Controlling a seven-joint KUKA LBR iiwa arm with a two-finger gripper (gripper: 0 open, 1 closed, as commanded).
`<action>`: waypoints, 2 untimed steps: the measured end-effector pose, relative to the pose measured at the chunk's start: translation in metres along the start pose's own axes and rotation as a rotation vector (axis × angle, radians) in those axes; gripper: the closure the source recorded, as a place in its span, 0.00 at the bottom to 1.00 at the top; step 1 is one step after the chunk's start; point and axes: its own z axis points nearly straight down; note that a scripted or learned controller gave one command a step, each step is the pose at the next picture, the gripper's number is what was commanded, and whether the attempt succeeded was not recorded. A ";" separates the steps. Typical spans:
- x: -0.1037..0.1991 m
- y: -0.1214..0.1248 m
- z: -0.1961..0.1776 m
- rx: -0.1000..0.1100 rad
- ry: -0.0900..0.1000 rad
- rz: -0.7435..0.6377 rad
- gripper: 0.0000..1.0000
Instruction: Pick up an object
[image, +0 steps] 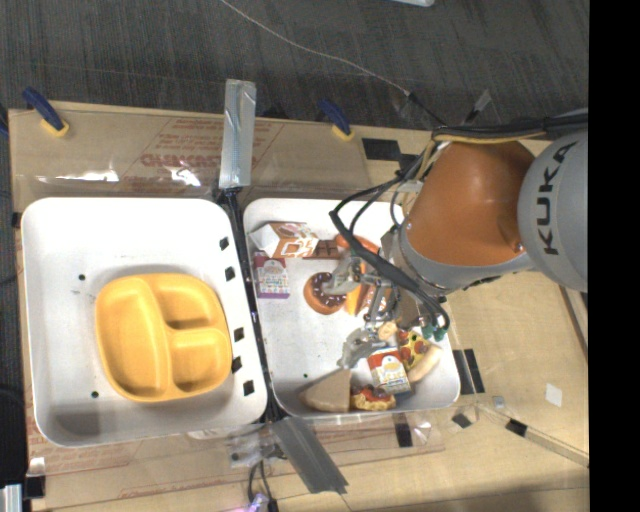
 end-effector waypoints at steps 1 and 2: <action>-0.043 -0.064 0.133 0.001 -0.009 0.111 0.00; -0.060 -0.040 0.134 -0.001 -0.005 0.220 0.00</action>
